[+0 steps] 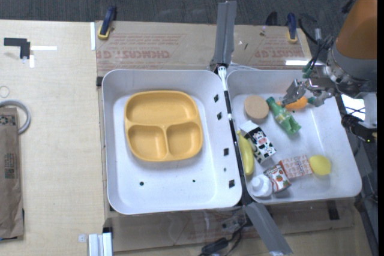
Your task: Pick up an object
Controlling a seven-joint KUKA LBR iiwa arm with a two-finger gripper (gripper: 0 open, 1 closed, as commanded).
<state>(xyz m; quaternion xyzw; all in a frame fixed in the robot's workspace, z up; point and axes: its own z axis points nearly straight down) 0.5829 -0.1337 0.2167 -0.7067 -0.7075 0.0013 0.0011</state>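
My gripper (298, 92) hangs over the far part of the right bin (336, 192), at the end of the grey arm with its orange band (360, 24). A small orange piece (298, 104) lies right under its tip, touching or nearly touching it; whether it is gripped is hidden. Beside that sits a green bottle-like toy (284, 115). Further objects in this bin: a tan round disc (256, 108), a banana (246, 154), a cow-patterned carton (260, 145), a juice carton (278, 179), an orange-red box (297, 166), a yellow lemon (320, 165) and a white bottle (259, 186).
The left bin (114, 147) holds a yellow divided plate (163, 126). A grey divider bar (225, 39) runs between the bins at the back. Cardboard (156, 48) lies behind them. A brown paper bag (9, 171) rests on the bench at far left.
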